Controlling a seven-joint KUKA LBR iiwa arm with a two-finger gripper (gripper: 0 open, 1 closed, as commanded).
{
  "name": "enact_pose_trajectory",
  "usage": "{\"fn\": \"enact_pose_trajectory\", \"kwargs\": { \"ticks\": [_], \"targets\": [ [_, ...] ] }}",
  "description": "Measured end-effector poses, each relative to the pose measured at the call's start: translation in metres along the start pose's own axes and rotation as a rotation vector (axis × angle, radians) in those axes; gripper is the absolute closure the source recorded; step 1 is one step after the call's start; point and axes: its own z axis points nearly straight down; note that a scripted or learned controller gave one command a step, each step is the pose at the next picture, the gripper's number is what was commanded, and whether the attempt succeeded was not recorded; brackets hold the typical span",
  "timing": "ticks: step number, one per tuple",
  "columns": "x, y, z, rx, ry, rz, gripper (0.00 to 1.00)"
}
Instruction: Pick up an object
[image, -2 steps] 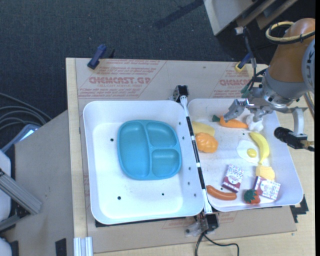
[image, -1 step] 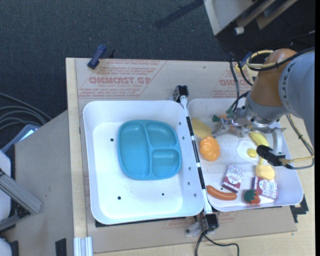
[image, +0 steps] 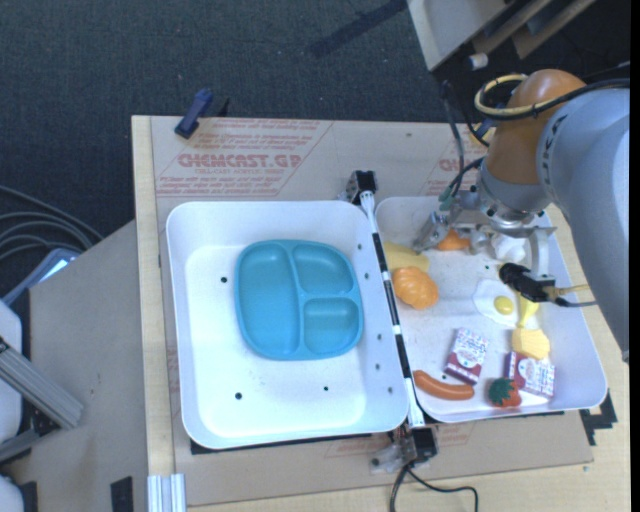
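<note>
Two shallow white plastic bins with rounded corners sit side by side on a bench (image: 250, 160) topped with a brown printed sheet. The left bin (image: 200, 400) carries a glossy turquoise divided plate (image: 298, 299), a rounded rectangle moulded into three compartments, lying flat near the bin's middle.

The right bin (image: 585, 385) holds a scatter of small toy foods. At its 9 o'clock edge lies a rounded orange-brown bread roll (image: 415, 288), with a pale yellow wedge (image: 402, 256) touching it at its 11 o'clock. A flat fried egg (image: 498, 303), white with a yellow yolk, lies near the bin's centre. At its 5 o'clock a yellow lumpy piece (image: 531, 344) rests. Towards the bin's 6 o'clock lie a red-and-white printed carton (image: 467, 355), a smooth orange-red sausage (image: 443, 386) just below it, a second printed carton (image: 538, 377) and a red strawberry with a green top (image: 504, 392) touching that carton.

The grey arm reaches in from 3 o'clock, its orange band (image: 525, 130) above the wrist, bent down over the bin's 12 o'clock end. The gripper (image: 462, 232) hangs low there, beside a small orange piece (image: 453, 241). Whether the jaws are spread or pressed together cannot be told, nor whether they pinch that piece. A black fixture (image: 530, 283) juts just below the wrist.
</note>
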Motion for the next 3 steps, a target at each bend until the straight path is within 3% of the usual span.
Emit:
{"fn": "enact_pose_trajectory", "kwargs": {
  "ticks": [1, 2, 3],
  "targets": [
    [0.001, -0.003, -0.008, 0.012, 0.003, 0.001, 1.00],
    [0.037, -0.080, -0.101, -0.011, 0.001, -0.003, 1.00],
    [0.037, -0.080, -0.101, -0.010, 0.001, -0.003, 0.00]
  ]
}}
